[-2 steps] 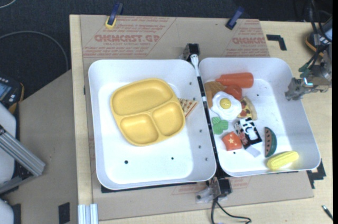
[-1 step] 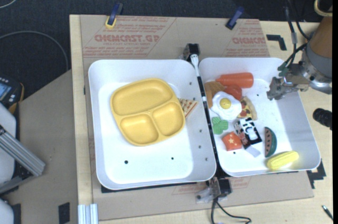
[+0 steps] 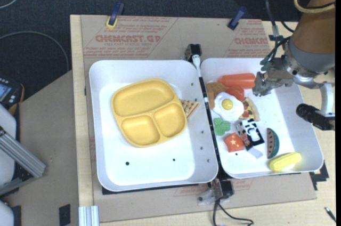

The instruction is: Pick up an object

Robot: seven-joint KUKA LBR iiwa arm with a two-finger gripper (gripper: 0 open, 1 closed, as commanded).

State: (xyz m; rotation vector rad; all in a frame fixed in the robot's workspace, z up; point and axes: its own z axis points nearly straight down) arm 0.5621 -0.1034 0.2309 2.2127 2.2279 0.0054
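The right bin (image 3: 298,129) holds a pile of toy foods: an orange sausage (image 3: 238,80), a fried egg (image 3: 227,104), a green piece (image 3: 221,126), a red piece (image 3: 234,142), a black and white item (image 3: 250,132), a watermelon slice (image 3: 272,143) and a yellow lemon (image 3: 285,161). My gripper (image 3: 262,86) hangs over the bin's upper part, just right of the sausage. Nothing shows between its fingers.
The left bin (image 3: 106,161) carries a yellow divided plate (image 3: 149,112), with a waffle-like piece (image 3: 189,107) at its right rim. Clamps (image 3: 112,16) sit on the cardboard at the back. A black fixture (image 3: 314,114) juts over the right bin's right edge.
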